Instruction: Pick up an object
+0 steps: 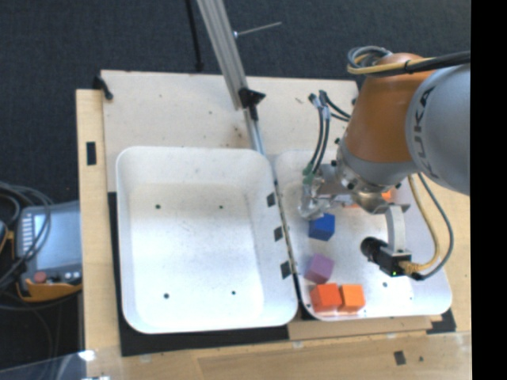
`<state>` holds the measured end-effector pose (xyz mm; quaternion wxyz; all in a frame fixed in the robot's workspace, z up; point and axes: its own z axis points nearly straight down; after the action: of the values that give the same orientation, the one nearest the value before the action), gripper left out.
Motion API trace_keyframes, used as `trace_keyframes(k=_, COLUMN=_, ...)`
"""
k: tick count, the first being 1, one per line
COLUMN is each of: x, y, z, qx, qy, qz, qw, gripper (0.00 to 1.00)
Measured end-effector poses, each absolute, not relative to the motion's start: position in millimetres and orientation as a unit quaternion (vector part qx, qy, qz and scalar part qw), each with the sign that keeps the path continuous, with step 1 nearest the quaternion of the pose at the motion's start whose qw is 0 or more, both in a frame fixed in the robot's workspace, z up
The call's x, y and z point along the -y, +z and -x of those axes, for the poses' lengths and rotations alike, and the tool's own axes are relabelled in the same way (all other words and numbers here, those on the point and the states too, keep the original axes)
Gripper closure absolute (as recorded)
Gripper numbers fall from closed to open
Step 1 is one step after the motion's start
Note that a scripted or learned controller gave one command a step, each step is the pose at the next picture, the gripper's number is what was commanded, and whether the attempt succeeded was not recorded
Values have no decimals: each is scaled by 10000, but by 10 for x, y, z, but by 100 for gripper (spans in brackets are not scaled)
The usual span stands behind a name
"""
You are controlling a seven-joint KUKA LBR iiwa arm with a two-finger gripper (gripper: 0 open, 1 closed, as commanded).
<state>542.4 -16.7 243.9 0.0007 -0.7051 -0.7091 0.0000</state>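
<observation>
In the right bin (420, 299) lie a blue cube (322, 227), a purple block (319, 267) in front of it, and two orange blocks (337, 297) side by side near the front wall. My gripper (315, 204) hangs over the bin's left part, directly above and behind the blue cube, its metal tips close to the cube's top. The grey and orange arm (396, 125) covers the back of this bin. A small orange thing (386, 195) peeks out under the wrist.
The left bin (198, 240) sits beside the right one, sharing a wall with black clips (279, 233). A slanted aluminium rail (226, 46) rises behind the bins. Cables and a black connector (380, 253) hang off the wrist over the right bin.
</observation>
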Motion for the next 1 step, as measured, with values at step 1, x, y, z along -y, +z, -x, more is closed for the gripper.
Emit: trace_keyframes(k=1, x=-337, y=2322, z=-5345, qx=7082, qy=0, qz=7060, qw=7, gripper=100)
